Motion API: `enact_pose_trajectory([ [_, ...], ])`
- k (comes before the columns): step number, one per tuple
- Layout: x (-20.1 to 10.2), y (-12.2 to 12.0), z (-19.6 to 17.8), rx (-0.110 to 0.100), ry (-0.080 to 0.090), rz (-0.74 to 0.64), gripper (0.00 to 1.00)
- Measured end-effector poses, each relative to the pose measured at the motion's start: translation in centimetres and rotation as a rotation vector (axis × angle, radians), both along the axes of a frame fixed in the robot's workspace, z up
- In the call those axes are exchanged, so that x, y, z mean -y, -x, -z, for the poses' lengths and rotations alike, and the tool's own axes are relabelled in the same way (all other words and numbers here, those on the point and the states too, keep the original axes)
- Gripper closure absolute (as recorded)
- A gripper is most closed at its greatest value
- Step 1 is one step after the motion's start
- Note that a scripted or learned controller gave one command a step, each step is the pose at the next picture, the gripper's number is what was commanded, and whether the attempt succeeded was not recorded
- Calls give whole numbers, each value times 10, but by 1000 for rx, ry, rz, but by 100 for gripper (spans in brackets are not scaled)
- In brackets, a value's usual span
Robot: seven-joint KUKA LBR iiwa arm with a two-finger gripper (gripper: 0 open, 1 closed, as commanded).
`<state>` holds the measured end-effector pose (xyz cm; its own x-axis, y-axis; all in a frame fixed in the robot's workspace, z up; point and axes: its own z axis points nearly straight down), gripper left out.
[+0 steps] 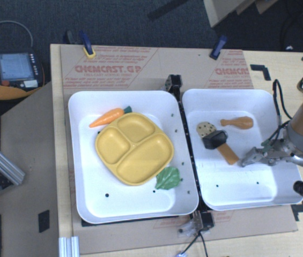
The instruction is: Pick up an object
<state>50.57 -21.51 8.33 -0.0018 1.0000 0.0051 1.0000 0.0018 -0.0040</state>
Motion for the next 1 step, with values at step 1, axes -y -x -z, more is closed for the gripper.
enact_pose_trajectory([
  [1,1,-1,-12,4,4,1,100],
])
